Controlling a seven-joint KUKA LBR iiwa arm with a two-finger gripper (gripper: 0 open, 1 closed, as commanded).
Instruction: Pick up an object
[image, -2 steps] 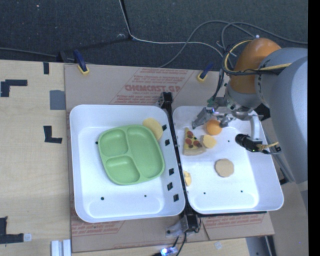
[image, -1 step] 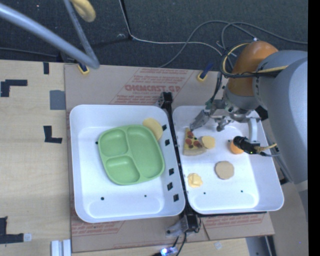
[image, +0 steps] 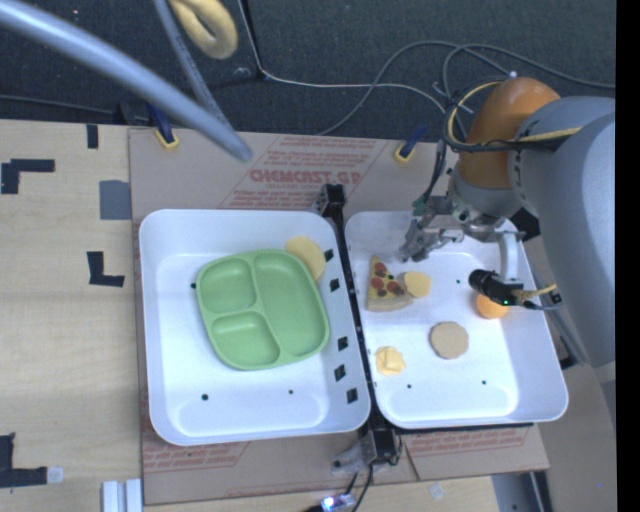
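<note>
In the right bin (image: 520, 395) lie a pizza slice (image: 385, 285), a pale yellow piece (image: 417, 284) touching it, a round tan cookie (image: 450, 340), a small yellow piece (image: 389, 359) and an orange piece (image: 491, 305) at the right wall. My gripper (image: 418, 243) hangs over the back of the right bin, just above and behind the pizza slice and the pale yellow piece. Nothing shows between its fingers.
The left bin (image: 170, 385) holds a green sectioned plate (image: 262, 308) and a yellow piece (image: 306, 254) at the plate's back right corner. A black divider (image: 342, 300) runs between the bins. Cables lie behind the bench.
</note>
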